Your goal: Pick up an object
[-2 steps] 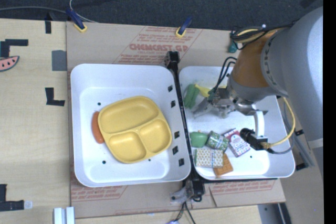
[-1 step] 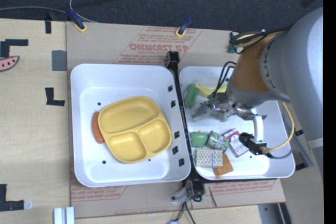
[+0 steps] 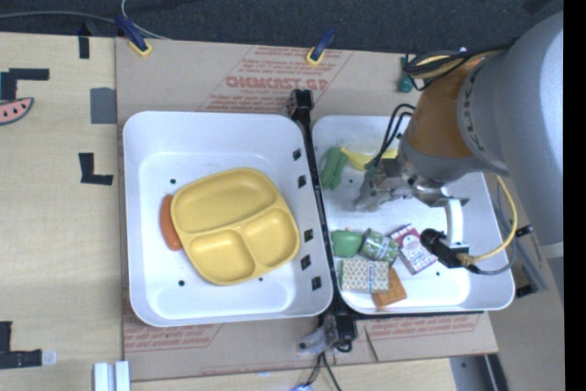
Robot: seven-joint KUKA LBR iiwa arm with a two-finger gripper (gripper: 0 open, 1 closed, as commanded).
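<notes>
The hand (image 3: 374,190), grey metal w/ two fingers, hangs low over the middle of the right shallow white bin (image 3: 485,293); can't tell if it's clenched or released, nothing seen between fingers. Just beside it toward the bin's left wall lies a dark green oblong object (image 3: 331,168), w/ small green, patterned and maroon packets (image 3: 375,254) along the near edge. Left bin (image 3: 146,197) carries a yellow three-compartment plastic tray (image 3: 234,224) over an orange oblong object (image 3: 169,222).

A yellow divided plate (image 3: 236,225) overlaps an orange item (image 3: 168,224) in the white left bin (image 3: 156,142).
</notes>
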